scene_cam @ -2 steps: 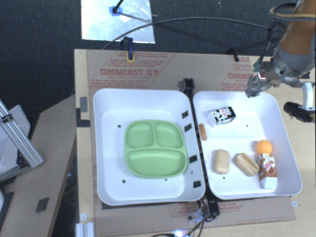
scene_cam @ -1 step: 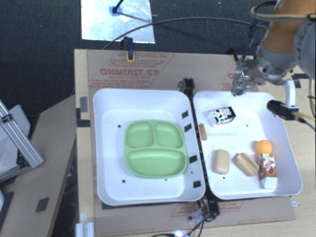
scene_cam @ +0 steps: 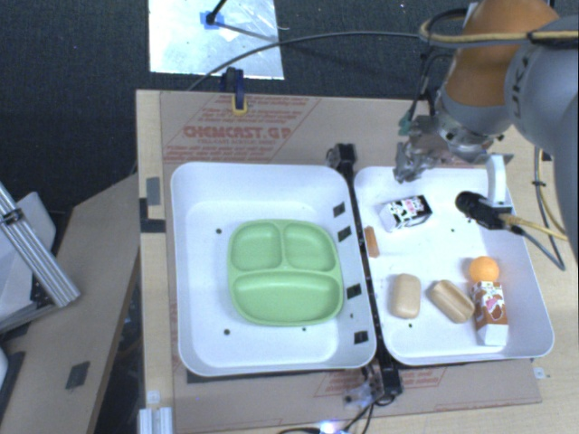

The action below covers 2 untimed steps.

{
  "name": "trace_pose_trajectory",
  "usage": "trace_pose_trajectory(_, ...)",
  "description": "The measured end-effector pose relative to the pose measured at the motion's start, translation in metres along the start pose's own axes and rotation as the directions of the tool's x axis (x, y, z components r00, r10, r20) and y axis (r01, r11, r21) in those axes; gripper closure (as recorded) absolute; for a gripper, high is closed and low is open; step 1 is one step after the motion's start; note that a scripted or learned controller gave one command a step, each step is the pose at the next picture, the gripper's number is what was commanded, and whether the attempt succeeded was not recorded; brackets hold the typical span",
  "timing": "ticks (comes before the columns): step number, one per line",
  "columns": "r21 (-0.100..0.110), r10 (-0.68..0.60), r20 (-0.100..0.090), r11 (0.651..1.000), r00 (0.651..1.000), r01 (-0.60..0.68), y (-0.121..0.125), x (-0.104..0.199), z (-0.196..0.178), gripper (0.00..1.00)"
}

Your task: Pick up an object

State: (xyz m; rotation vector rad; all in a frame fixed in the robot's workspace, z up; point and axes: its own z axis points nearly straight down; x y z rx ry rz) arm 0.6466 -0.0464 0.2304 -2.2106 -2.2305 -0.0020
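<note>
Carton (scene_cam: 404, 212) lies tilted, long axis left-right.

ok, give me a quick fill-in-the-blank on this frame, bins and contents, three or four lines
1. The green divided plate lies in the ____ bin.
2. The plate has ____ compartments.
3. The orange ball lies in the ____ bin, touching the top of the small carton.
4. The gripper hangs above the black-and-white ____-patterned carton.

Missing words: left; three; right; cow

green plate (scene_cam: 286, 272), orange ball (scene_cam: 484, 268), perhaps cow-patterned black-white carton (scene_cam: 405, 212).
</note>
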Motion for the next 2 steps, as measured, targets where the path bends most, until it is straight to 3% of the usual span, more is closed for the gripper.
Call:
trace_pose_trajectory(1, -0.003, -0.001, 0.0, 1.0, 1.0, 0.001, 0.013, 0.057, -0.001, 1.0)
trace_pose_trajectory(2, -0.001, 0.0, 0.0, 1.0, 1.0, 0.0, 0.006, 0.108, 0.011, 1.0)
